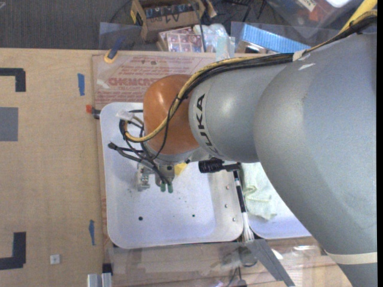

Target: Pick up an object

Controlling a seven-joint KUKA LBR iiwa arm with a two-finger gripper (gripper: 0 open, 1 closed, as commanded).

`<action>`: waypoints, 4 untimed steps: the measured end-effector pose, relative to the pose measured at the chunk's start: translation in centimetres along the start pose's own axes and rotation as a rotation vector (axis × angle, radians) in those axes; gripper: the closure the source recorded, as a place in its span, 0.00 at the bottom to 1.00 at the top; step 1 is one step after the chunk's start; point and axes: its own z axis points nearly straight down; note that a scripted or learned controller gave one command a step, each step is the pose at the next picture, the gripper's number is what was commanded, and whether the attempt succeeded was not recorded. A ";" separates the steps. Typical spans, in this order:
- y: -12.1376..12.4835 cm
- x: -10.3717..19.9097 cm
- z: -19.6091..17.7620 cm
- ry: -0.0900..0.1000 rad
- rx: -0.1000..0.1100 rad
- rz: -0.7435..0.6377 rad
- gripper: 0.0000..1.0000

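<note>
My gripper [154,183] hangs low over the left white bin [179,226], under the orange band [167,115] of the arm. Its grey finger [142,179] and its green-tipped finger [165,185] stand apart, with bare bin floor showing between them, so it is open and holds nothing. A small yellow object [179,168] peeks out from under the wrist, just right of the fingers. In the right bin lies a pale green crumpled cloth [261,197], partly hidden by the arm. A black pen-like stick [239,193] rests along the rim between the bins.
The big grey arm [299,136] covers most of the right bin and the back of the left one. Cardboard and boxes [170,11] lie beyond the bins. The wooden bench [48,178] stretches to the left.
</note>
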 end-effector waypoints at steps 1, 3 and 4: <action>-0.8 -0.2 -7.8 0.011 -0.002 -0.282 1.00; -3.1 -1.9 -3.7 0.015 -0.005 -0.815 1.00; -2.3 -4.5 -14.3 0.007 -0.008 -1.115 1.00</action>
